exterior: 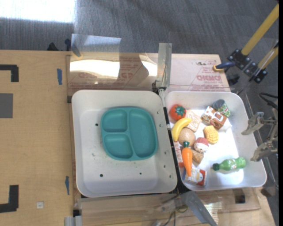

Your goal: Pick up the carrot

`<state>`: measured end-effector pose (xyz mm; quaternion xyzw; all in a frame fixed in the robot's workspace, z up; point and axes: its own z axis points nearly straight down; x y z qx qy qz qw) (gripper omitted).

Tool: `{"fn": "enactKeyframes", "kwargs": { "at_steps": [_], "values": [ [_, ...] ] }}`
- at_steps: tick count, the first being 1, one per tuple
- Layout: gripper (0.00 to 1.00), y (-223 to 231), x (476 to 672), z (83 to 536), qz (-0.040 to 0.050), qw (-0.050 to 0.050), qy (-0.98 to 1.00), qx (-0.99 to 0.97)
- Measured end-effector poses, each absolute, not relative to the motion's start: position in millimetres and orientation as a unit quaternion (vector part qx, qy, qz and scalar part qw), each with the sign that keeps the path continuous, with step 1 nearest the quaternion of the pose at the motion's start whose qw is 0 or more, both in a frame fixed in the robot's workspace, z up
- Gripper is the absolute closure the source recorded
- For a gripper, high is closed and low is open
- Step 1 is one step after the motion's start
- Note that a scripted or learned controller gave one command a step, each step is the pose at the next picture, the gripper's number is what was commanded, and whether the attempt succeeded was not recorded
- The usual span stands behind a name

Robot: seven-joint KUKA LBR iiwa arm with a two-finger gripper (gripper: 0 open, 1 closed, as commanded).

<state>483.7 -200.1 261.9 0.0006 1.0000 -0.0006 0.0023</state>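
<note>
Nothing is done yet: the carrot point(187, 160) lies untouched in the right bin point(254, 174), lower centre-right; the hand's state I cannot tell.

A grey carpeted floor point(177, 22) is seen along the top, from eleven to one o'clock, and a bright patch of light point(35, 11) is cast on it at eleven o'clock. The bench point(35, 132) is surfaced in brown board, marked with black corner shapes point(11, 73) at nine o'clock. A yellow-handled clamp point(247, 53) is seen at two o'clock.
</note>
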Motion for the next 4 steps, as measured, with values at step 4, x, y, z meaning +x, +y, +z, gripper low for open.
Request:
{"fn": "enactKeyframes", "kwargs": {
  "at_steps": [4],
  "values": [
    [0.0, -97.0, 484.1, 90.3, 0.0013, 0.008, 0.962, 0.274]
  ]
}}
